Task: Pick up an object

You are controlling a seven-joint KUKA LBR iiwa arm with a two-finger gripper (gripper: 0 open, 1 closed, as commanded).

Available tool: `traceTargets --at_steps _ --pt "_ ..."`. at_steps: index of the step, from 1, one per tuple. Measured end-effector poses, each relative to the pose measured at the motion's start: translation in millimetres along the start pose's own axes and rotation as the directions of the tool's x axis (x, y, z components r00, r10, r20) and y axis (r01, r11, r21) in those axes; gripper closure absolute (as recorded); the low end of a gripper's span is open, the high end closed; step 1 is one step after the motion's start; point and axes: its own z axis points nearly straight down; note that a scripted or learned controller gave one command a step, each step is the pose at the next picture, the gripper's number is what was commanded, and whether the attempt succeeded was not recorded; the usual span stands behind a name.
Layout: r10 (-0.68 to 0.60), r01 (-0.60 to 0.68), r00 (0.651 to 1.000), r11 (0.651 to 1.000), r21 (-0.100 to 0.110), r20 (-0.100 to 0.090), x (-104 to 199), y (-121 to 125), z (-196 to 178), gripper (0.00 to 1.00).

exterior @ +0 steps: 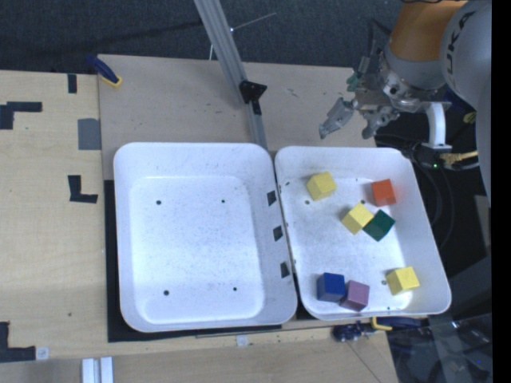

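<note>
**Ana:** Seven small cubes lie in the right-hand shallow white bin (415, 206): a yellow cube (321, 185) near the far rim, an orange cube (383, 191) to its right, another yellow cube (357, 217) touching a dark green cube (380, 225), then a blue cube (330, 286) pressed against a purple cube (356, 294) at the near edge, and a third yellow cube (403, 279) in the near right corner. The left-hand white bin (136, 174) sits beside it on the wooden surface (168, 94).

**Ben:** And the gripper (357, 121)?

**Ana:** It hangs above the surface just beyond the right bin's far rim, tilted. Its fingers (335, 122) look spread, with nothing between them, so no cube is picked yet.

**Ben:** What might spoil the try?

**Ana:** I'd judge the pairs are the worst bet. Coming down on the green or blue cube, one finger could land on the touching neighbour and shove both aside. The corner cube sits close to the bin wall, so a finger may strike the rim. The far yellow cube stands apart and looks safest.
</note>
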Motion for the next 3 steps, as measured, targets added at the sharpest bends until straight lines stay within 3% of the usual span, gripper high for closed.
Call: traceTargets --at_steps 1,3 --pt "0.0 0.0 1.0 1.0 0.0 0.001 -0.2 0.0 -0.1 0.0" --pt "0.001 -0.001 1.0 1.0 0.007 0.001 -2.1 2.9 110.8 0.0"
